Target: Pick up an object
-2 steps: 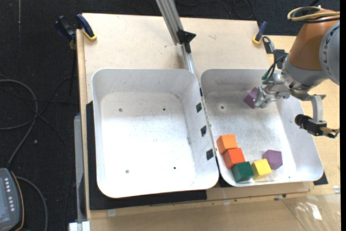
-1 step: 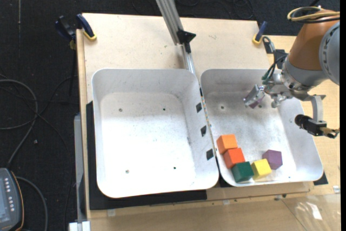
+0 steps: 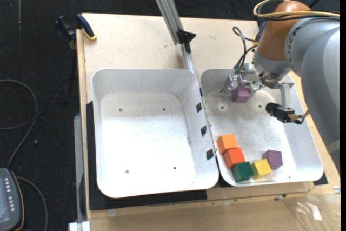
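My gripper (image 3: pixel 241 89) hangs over the far part of the right bin (image 3: pixel 303 138), its metal fingers closed on a mauve block (image 3: pixel 241 96) that sits between the tips. At the bin's near end lie an orange block (image 3: pixel 227 142), a red-orange block (image 3: pixel 234 157), a green block (image 3: pixel 243 171), a yellow block (image 3: pixel 261 168) and a purple block (image 3: pixel 274 158), all bunched together. The arm's grey body and orange band (image 3: pixel 275 35) reach in from the right.
The left bin (image 3: pixel 108 89) stands beside the right one, their rims touching. A slanted metal pole (image 3: pixel 165 2) crosses the back of the bench. A black cable fitting (image 3: pixel 281 112) dangles from the wrist over the right bin.
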You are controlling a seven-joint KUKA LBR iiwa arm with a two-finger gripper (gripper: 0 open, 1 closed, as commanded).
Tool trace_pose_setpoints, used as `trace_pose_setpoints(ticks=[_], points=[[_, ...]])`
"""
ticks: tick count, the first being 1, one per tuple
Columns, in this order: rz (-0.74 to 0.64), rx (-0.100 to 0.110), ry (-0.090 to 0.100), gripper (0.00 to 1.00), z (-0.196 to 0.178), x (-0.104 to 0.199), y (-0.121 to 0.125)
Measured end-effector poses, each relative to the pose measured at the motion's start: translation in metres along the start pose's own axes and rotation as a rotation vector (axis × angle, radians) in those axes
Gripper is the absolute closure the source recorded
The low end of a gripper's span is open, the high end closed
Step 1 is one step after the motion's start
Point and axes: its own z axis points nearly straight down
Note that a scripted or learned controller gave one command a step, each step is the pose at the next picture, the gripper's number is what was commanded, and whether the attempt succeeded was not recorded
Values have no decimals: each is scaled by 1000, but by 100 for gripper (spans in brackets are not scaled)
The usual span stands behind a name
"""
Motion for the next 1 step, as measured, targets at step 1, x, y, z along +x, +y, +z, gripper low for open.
trace_pose_setpoints(ticks=[1], points=[[4,1,-2,100,-11,-4,-2]])
